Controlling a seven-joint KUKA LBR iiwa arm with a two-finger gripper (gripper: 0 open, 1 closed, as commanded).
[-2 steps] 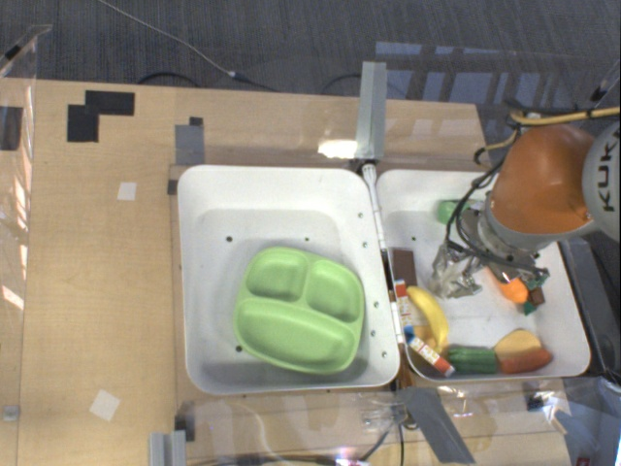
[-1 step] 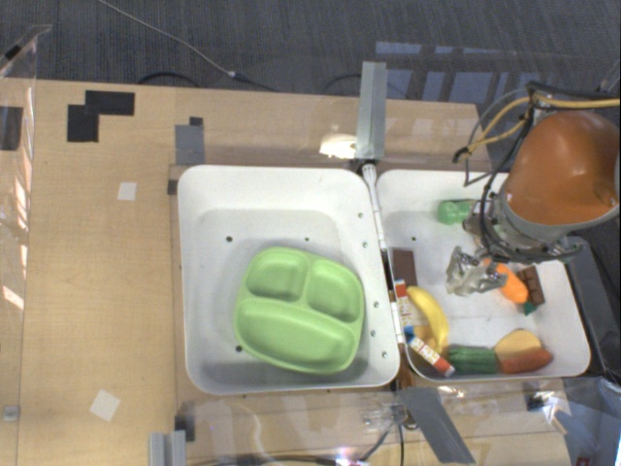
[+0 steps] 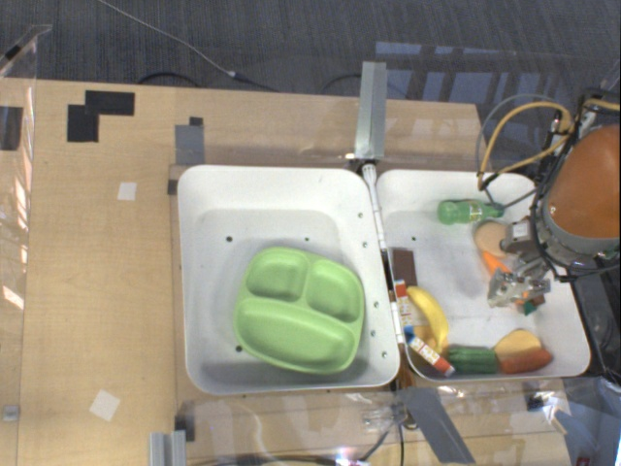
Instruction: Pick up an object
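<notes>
My gripper (image 3: pixel 512 289) hangs low in the right bin (image 3: pixel 427 187), near its right side, under the orange band of the arm. Just behind it lie an orange carrot-like piece (image 3: pixel 491 258) and a pale round object (image 3: pixel 490 234). A green bottle (image 3: pixel 460 211) lies at the back of this bin. Along the left wall lies a yellow banana (image 3: pixel 429 316), with a small red and blue item (image 3: pixel 427 350) at its front end. At the bin's front rest a dark green vegetable (image 3: pixel 472 359) and a yellow and red fruit (image 3: pixel 522 350). A small green and red bit (image 3: pixel 529 306) shows at the gripper's tip.
The left bin (image 3: pixel 209 260) holds a green divided plate (image 3: pixel 301 309). A dark brown bar (image 3: pixel 400 272) leans on the divider between the bins. Cables (image 3: pixel 514 134) loop above the arm at the back right. A metal post (image 3: pixel 371 110) stands behind the bins.
</notes>
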